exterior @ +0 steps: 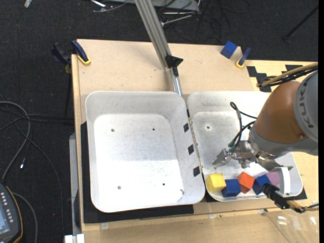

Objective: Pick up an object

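Blocks clustered at near edge of right bin [212,105]: yellow block [216,181] beside blue block [232,187], then orange block [246,180], second blue block [261,183] and pale purple block [274,177], several touching or nearly so; left bin [101,110] alongside. Gripper [226,157] poised just above and behind cluster, nearest yellow block, nothing seen between its fingers; whether parted or closed cannot be told. Judged small, light, rigid, flat-sided, unlikely to deform or break; smooth faces possibly prone to slipping under off-centre grasp. Best taken across two opposite flat faces; yellow block, at open end of row, likely offering most finger room; crowded neighbours and bin wall likely to obstruct.
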`<state>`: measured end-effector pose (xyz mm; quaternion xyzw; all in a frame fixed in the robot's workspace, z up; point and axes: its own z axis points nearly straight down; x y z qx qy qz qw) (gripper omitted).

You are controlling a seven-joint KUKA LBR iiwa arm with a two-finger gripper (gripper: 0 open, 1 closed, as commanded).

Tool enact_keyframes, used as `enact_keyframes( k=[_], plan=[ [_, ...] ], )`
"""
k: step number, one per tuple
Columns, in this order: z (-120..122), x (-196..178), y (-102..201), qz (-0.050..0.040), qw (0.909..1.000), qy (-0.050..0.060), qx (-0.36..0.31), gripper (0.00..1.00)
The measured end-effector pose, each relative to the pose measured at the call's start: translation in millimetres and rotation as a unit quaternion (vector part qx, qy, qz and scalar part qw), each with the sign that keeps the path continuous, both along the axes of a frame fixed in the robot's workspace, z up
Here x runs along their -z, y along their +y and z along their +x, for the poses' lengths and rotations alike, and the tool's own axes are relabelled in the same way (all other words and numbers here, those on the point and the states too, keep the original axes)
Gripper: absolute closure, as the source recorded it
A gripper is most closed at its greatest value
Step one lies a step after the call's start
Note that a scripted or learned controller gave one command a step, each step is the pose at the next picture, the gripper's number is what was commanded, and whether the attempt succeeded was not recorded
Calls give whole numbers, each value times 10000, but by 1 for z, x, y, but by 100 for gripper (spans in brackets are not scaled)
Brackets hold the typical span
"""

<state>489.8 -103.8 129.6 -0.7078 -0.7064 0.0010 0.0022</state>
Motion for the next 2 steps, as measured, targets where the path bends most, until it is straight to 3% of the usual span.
enact_keyframes(
  k=[1, 2],
  plan=[
    [94, 36, -6, -15, 10000, -39, -33, 0],
    [44, 5, -3, -5, 10000, -12, -1, 0]
  ],
)
